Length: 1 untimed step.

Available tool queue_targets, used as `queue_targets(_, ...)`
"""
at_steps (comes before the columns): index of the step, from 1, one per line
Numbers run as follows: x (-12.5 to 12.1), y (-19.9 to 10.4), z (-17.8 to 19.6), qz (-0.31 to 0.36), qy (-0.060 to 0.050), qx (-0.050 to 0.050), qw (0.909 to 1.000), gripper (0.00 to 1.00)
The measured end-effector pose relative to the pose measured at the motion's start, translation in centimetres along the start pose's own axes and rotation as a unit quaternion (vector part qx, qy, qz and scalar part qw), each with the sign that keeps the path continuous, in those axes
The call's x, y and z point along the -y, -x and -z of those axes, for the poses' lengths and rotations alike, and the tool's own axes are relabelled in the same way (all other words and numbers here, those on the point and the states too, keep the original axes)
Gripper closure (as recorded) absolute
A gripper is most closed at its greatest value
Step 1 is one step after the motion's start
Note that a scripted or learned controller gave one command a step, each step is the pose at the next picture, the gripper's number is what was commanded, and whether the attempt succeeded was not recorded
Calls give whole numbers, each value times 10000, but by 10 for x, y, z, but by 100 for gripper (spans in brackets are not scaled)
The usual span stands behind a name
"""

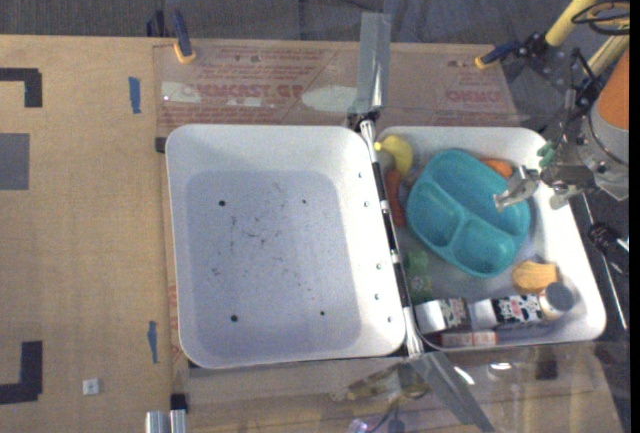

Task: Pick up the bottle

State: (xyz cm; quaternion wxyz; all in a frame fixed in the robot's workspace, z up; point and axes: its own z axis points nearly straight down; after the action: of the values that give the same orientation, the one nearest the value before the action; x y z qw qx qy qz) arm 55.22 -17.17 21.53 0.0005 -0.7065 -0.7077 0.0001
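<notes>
The bottle [517, 309] lies on its side along the front wall of the right bin [590, 251]. It has a white label with black patches and a grey cap pointing right. My gripper [516, 191] hangs over the right rim of a teal divided plate [465, 211], well behind the bottle and apart from it. Nothing is visibly held in it.
The right bin also holds a yellow item [397, 153], an orange piece [535, 274] beside the bottle's cap, a red-orange item [396, 196] by the divider, and a silver-ended can [440, 314] left of the bottle. The left bin [180, 221] stands alongside.
</notes>
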Motion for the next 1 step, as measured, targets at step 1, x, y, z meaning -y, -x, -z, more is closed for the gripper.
queue_targets(1,40,-6,38,1154,3,1,9933,0)
